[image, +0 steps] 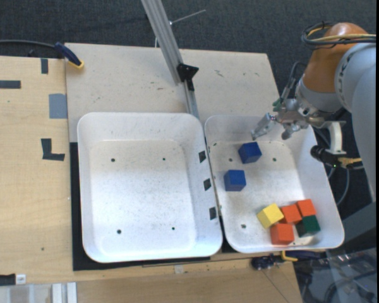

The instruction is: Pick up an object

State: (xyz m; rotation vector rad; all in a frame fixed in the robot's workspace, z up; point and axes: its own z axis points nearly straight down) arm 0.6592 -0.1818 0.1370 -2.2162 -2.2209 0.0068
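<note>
Your tool (pixel 276 126) hovers just above the upper blue cube (pixel 249 152), fingers apart and holding nothing, likely lining up a grasp. The other cubes (pixel 289 221) cluster well below it.

A pale wooden bench (pixel 25 188) runs across the room, with a lighter board (pixel 139 81) laid on top of it. Dark tape marks (pixel 3 90) and a grey patch of tape (pixel 57 105) sit on the wood at the left. A black cable (pixel 19 43) curves in along the top left and ends at a blue and yellow clamp (pixel 70 55) on the board's corner. A slanted metal rail (pixel 161 30) comes down from the top, with a black bracket (pixel 187 72) fixed to it. A black mat (pixel 76 232) shows along the lower left. Behind everything lies dark grey carpet (pixel 252 11).
</note>
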